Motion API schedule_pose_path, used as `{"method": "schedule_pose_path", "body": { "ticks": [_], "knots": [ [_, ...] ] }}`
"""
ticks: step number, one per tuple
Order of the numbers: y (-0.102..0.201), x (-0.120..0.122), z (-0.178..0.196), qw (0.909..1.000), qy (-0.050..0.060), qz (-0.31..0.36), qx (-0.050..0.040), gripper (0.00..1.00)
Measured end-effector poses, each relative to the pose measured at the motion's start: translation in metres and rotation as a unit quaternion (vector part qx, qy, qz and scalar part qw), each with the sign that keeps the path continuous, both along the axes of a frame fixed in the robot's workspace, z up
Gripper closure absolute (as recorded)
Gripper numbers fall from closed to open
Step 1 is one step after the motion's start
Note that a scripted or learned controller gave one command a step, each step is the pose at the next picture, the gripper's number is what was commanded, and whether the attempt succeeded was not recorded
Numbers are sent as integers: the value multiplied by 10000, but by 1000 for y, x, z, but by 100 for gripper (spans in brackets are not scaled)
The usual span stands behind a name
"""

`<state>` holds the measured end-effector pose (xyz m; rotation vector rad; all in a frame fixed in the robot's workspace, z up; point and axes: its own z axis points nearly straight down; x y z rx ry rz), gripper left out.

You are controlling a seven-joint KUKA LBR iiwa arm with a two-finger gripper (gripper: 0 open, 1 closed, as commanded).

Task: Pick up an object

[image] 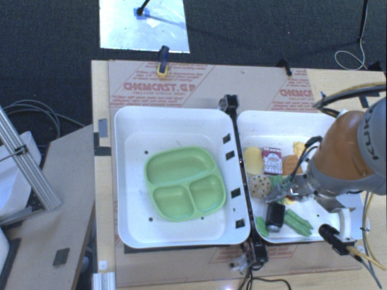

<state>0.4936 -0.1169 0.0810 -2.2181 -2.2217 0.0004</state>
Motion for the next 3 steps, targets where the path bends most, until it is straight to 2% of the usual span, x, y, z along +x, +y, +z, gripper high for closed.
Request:
{"method": "schedule_pose_path", "body": {
  "ticks": [1, 2, 3],
  "knots": [
    [37, -7, 3, 10000, -6, 20, 1, 0],
    [35, -7, 3, 10000, -12, 0, -4, 0],
    [33, -5, 14, 10000, -35, 5, -21, 100]
  ]
}}
